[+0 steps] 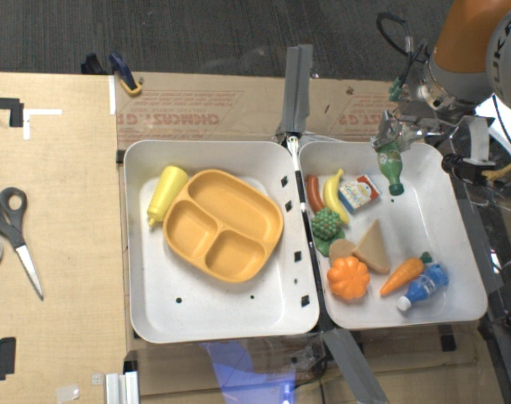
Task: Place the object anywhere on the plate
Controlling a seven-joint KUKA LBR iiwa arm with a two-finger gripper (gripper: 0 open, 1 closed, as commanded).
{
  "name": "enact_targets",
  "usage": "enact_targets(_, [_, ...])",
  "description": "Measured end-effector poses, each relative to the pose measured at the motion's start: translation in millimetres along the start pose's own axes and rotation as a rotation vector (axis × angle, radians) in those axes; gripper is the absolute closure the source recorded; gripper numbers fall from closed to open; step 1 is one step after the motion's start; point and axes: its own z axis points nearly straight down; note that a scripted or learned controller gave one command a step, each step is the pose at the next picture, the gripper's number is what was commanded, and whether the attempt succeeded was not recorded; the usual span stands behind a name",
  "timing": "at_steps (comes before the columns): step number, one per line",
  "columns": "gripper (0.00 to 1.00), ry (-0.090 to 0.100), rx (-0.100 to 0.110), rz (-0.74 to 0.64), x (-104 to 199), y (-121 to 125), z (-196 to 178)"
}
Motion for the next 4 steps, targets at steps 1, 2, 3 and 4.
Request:
enact_targets(1, [1.0,0.001,-0.001,-0.07,-37.3,-61.4,-2.6])
enact_targets(2, [1.0,0.001,0.001,-0.087,-66.1,-130.0,-41.1])
enact_targets(3, [1.0,0.001,-0.001,-0.229,-113.3,-175.7,-48.5])
enact_targets(4, [1.0,0.002,-0.002,-0.499,-113.0,-175.5,-41.9])
